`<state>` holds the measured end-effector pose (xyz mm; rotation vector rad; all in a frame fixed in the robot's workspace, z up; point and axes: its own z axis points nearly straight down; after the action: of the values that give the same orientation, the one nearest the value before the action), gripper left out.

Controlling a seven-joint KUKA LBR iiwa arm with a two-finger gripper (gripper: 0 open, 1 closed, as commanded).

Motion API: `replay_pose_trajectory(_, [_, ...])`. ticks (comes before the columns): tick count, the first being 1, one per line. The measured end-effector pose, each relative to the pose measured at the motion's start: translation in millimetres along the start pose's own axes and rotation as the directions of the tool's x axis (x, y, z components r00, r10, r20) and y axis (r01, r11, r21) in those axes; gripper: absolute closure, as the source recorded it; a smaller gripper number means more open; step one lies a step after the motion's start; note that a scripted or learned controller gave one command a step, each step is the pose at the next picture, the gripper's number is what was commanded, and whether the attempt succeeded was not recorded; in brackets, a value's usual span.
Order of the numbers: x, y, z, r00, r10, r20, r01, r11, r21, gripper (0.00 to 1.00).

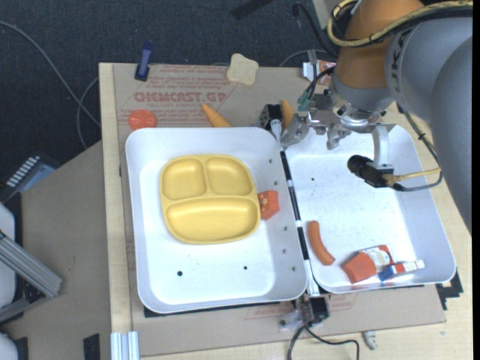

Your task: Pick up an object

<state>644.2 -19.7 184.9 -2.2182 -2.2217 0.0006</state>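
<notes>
Sausage lies loose in the right bin, well apart from the claw and almost straight toward the camera from it. The claw sits over that bin's far left corner. Its tips merge with cables and metal parts there, so I cannot tell whether it is apart or together, nor whether it touches anything. The arm above it is cut off by the frame's top and right edges.

Just left of the claw a black-and-yellow thing rests on the desk; its shape is hard to make out. Farther left lies a carrot, and beyond that a bread slice.

A red packet and a white-and-blue tube lie by the bin's near rim, to the claw's right. Whether they are one piece is unclear.

Left of the claw and nearer the camera, the left bin holds a yellow plate. A small red block touches its right edge.
</notes>
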Motion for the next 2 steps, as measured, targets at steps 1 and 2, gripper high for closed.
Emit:
replay_pose_trajectory(1, [-93, -32, 39, 1.000, 0.005, 0.003, -0.005, 1.000, 0.001, 0.00])
replay_pose_trajectory(2, [-151, -87, 101, 1.000, 0.004, 0.002, -0.004, 1.000, 0.001, 0.00])
